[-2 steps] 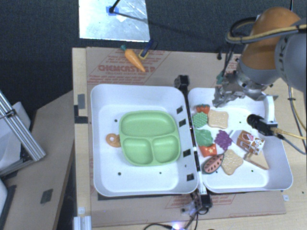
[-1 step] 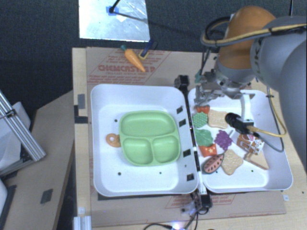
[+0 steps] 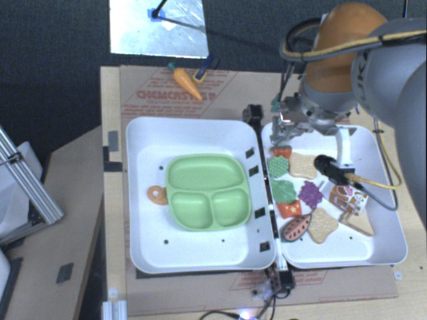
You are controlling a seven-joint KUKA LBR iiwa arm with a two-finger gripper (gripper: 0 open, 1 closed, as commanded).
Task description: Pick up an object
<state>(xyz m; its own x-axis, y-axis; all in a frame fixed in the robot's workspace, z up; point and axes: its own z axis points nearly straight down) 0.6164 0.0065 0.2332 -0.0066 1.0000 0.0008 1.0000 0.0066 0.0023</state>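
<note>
Camera view:

1. Arm. The arm (image 3: 373,59) enters from the right and reaches over the right bin (image 3: 383,235). The gripper (image 3: 283,137) hangs above that bin's far left corner, close to the divider between the bins. Whether the gripper is released or clenched cannot be told from this angle. No object is seen in its grasp.

2. Right bin. All loose pieces lie on the bin floor.
   - A red piece (image 3: 281,152) lies just below the gripper.
   - A green biscuit (image 3: 278,167) touches the red piece on the near side.
   - A toast slice (image 3: 303,166) lies just beside the biscuit.
   - A leaf (image 3: 283,191) and grapes (image 3: 310,194) lie side by side nearer the camera.
   - An orange-red block (image 3: 290,209) sits below the leaf.
   - A dark oval (image 3: 295,227) and a bread slice (image 3: 322,225) lie nearest the front rim.
   - A small patterned box (image 3: 348,197) rests against a tan wedge (image 3: 358,224).

3. Left bin (image 3: 143,149). It holds a green three-compartment tray (image 3: 208,192), lying flat. An orange ring (image 3: 157,195) lies just beside the tray's left edge.

4. Outside the bins. A carrot (image 3: 187,83) lies on the cardboard (image 3: 227,89) behind the left bin. A shiny sheet (image 3: 158,19) lies further back.
</note>
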